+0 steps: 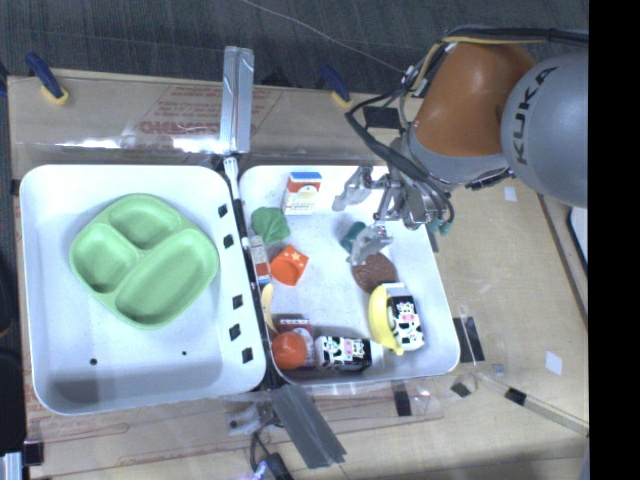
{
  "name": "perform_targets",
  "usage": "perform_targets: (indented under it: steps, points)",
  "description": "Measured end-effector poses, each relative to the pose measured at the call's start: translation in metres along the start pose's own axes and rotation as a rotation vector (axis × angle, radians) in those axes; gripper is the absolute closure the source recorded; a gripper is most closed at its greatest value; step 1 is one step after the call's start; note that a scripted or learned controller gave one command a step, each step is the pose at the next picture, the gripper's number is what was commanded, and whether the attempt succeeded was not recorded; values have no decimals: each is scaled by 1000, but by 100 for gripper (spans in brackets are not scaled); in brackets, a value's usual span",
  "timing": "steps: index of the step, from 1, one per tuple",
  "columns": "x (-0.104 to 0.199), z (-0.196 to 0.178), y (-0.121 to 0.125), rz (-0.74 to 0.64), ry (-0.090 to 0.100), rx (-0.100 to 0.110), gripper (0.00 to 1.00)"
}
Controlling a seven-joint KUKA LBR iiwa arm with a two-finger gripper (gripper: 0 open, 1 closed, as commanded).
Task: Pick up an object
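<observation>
My gripper (372, 230) hangs low over the right bin (440, 298), in its upper right part. Just left of its tip lies a small teal object (350, 235), partly hidden by the gripper. A brown round object (374, 272) sits directly below the tip. Further down are a yellow banana (380, 318) and a cow-patterned carton (405, 323). An orange-red object (290, 265), a green leafy item (270, 224) and a white-and-orange carton (302, 192) lie to the left. Nothing shows as held.
The left bin (60, 368) holds a green divided plate (145, 258). Along the right bin's front edge lie an orange ball (290, 350) and a second cow-patterned carton (343, 352). The arm's grey and orange body (480, 108) looms over the bin's upper right corner.
</observation>
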State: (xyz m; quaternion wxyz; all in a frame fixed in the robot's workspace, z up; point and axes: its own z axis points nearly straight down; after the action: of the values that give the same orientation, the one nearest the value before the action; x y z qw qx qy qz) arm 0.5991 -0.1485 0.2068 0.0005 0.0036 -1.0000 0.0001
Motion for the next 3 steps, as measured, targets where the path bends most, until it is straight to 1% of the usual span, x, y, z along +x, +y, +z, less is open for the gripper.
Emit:
perform_targets:
  steps: [1, 2, 3]
  points:
    - [85, 112, -4, -56, -6, 1, 0]
    - [35, 115, 40, -138, -3, -1, 0]
    - [18, 47, -18, -108, -8, 3, 0]
